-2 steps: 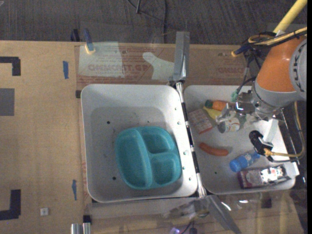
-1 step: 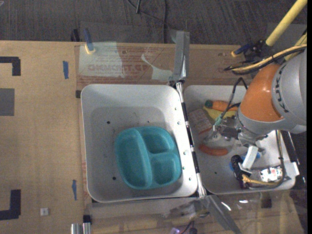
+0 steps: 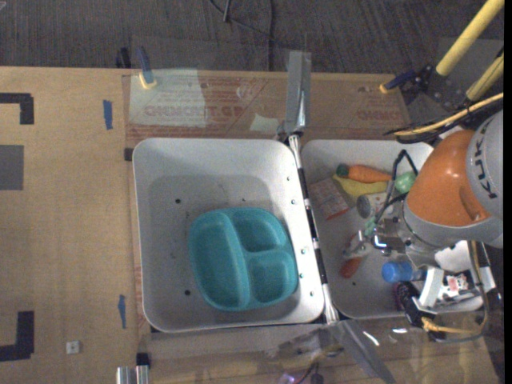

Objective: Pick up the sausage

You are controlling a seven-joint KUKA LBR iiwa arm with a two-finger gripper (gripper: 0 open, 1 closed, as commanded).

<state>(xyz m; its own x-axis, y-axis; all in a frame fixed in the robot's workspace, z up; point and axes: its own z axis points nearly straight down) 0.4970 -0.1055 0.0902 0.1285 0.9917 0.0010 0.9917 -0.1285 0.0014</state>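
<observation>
Camera view: arm's tool (image 3: 370, 242) low inside right bin (image 3: 336, 294), fingers hard to read; cannot tell whether spread or closed. Sausage (image 3: 350, 267) lies on right bin floor just below tool, near divider. Carrot (image 3: 370, 173) and banana (image 3: 358, 186) near right bin's far wall. Teal divided tray (image 3: 240, 256) in left bin (image 3: 156, 214).

floor (image 3: 96, 14): dark grey, maybe carpet | bench (image 3: 64, 214): tan board, blue tape marks (image 3: 107, 114) | cable (image 3: 232, 2): black, on floor
</observation>
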